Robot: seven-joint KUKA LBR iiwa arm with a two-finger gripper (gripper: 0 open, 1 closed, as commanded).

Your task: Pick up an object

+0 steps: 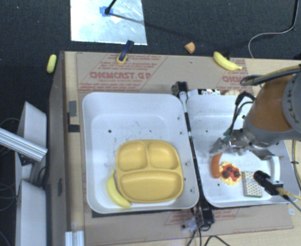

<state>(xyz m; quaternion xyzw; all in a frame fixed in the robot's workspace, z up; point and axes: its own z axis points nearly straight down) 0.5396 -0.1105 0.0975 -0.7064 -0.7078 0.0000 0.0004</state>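
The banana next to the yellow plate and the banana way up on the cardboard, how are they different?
The banana by the plate lies inside the left bin, tucked against the yellow divided plate; the banana on the cardboard lies outside both bins, alone, beyond the right bin. The first runs down the plate's left edge; the second lies more crosswise. The first looks a bit larger in this view. Both are yellow, curved and far from the gripper.

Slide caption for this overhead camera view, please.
Arm's tool hovers above toy food in the right bin; yellow tray and banana fill the left bin.
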